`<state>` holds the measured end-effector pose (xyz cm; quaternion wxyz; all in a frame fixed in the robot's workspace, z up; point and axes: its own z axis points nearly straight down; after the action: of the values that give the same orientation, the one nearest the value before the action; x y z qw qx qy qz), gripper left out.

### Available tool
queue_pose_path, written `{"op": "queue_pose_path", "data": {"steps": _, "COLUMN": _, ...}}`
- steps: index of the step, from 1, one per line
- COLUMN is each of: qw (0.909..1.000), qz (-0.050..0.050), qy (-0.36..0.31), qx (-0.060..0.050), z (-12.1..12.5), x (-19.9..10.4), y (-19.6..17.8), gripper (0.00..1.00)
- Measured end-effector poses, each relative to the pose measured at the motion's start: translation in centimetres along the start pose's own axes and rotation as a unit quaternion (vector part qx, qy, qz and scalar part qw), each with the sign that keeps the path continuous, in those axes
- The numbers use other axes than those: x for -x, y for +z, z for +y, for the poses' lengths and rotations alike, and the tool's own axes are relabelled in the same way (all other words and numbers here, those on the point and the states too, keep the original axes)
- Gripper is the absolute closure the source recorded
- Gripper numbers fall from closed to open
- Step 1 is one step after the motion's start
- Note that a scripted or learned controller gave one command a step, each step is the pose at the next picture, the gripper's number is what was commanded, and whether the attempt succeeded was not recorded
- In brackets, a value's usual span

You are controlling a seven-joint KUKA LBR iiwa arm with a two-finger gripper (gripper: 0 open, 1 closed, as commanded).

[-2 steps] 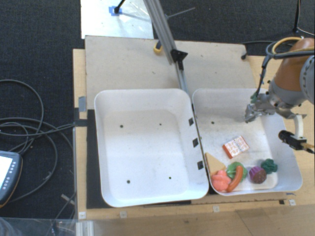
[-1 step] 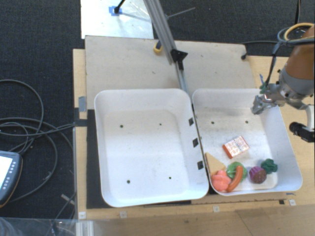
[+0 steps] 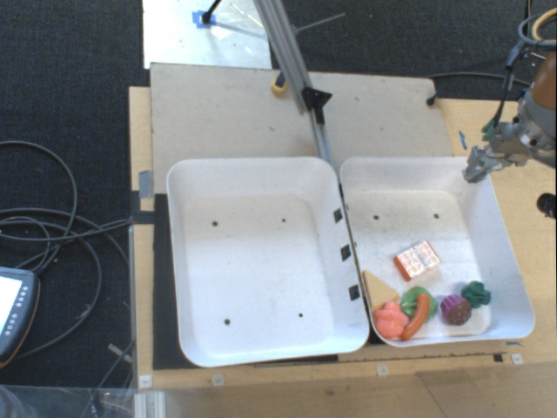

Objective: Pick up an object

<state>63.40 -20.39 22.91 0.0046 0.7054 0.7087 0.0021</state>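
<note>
Gripper (image 3: pixel 478 169) above right bin's (image 3: pixel 487 225) far corner (toys (image 3: pixel 417 259) near front)

1. Both bins white: left bin (image 3: pixel 252 259), right bin (image 3: pixel 418 207), w/ small dark dots.
2. Right bin, near front edge: orange-red checkered block (image 3: pixel 417 259), tan wedge (image 3: pixel 376 286), pink-orange lump (image 3: pixel 391 320), orange sausage (image 3: pixel 416 314) on green leafy piece (image 3: pixel 412 299), purple ball (image 3: pixel 455 309), dk green piece (image 3: pixel 475 293).
3. Bench (image 3: pixel 261 111) beige/tan.
4. Gripper (image 3: pixel 476 168) grey.

Bright, even light from overhead. The two white bins (image 3: pixel 261 259) are nearly washed out, with only soft, faint shadows along their inner walls. The dark floor (image 3: pixel 70 59) looks grainy. The whole picture is slightly soft and low in detail.
</note>
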Motion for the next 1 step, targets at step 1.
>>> {"op": "queue_pose_path", "data": {"steps": 1, "qw": 1.0000, "qz": 0.001, "qy": -0.001, "qx": -0.003, "z": 0.12, "x": 0.01, "y": -0.79, "gripper": 1.00}}
